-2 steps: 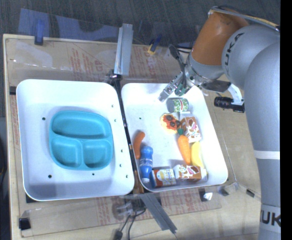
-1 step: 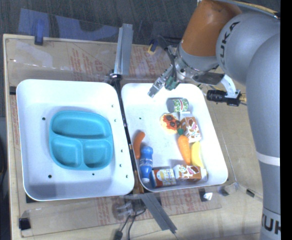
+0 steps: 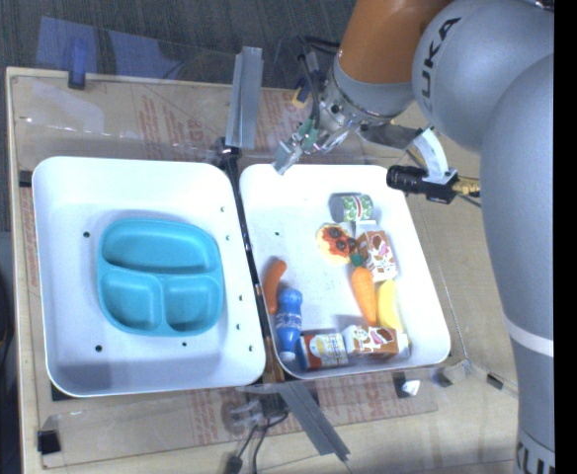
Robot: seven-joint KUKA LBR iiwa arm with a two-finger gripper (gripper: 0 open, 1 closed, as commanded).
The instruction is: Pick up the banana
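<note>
The banana (image 3: 389,306) is a small yellow piece lying along the right wall of the right bin (image 3: 269,191), pressed against an orange carrot (image 3: 366,294) on its left. My gripper (image 3: 296,149) hangs over the far left corner of that bin, well away from the banana and with nothing in it. The grey arm with its orange band comes in from the upper right.
The right bin also holds a green can (image 3: 353,206), a round pizza toy (image 3: 335,242), a small carton (image 3: 376,252), a blue bottle (image 3: 288,324), an orange sausage-shaped piece (image 3: 273,279) and a juice box (image 3: 353,346). A blue divided tray (image 3: 160,275) lies in the left bin (image 3: 61,186).
</note>
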